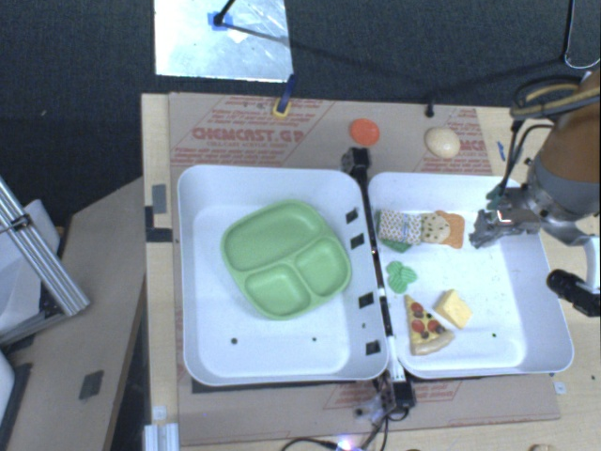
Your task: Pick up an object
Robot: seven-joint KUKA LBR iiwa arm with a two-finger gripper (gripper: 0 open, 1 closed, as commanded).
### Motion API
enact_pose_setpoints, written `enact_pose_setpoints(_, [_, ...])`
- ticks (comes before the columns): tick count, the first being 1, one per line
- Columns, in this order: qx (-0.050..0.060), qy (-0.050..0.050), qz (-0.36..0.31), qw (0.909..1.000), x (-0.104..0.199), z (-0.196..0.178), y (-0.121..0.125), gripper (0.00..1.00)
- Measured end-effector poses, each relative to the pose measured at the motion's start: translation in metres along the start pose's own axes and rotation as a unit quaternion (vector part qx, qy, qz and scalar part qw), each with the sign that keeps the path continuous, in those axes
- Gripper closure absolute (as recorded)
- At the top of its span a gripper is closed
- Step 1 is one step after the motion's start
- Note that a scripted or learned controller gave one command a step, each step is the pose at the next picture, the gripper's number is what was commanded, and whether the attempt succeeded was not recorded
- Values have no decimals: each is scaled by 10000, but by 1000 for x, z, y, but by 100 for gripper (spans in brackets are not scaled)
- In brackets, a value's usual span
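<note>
The right bin [526,341] holds a toy sandwich with a speckled wrapper and orange end [420,227], a small green leafy piece [402,275], a pizza slice [425,325] and a yellow cheese wedge [454,308]. My gripper [492,225] hangs over the right bin's upper right part, to the right of the sandwich and apart from it. Nothing shows between its fingers.
The left bin [202,336] holds a green divided plate [285,257]. Behind the bins on the cardboard lie an orange disc [364,132] and a beige egg-like object [442,142]. A black divider [372,252] runs between the bins. The arm [568,167] fills the right side.
</note>
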State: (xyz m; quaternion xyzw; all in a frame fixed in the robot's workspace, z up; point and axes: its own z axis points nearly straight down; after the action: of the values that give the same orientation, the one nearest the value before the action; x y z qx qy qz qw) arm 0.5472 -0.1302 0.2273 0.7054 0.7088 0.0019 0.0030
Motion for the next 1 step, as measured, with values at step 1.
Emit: enact_pose_setpoints(1, [26, 14, -20, 10000, 52, 11, 3, 100])
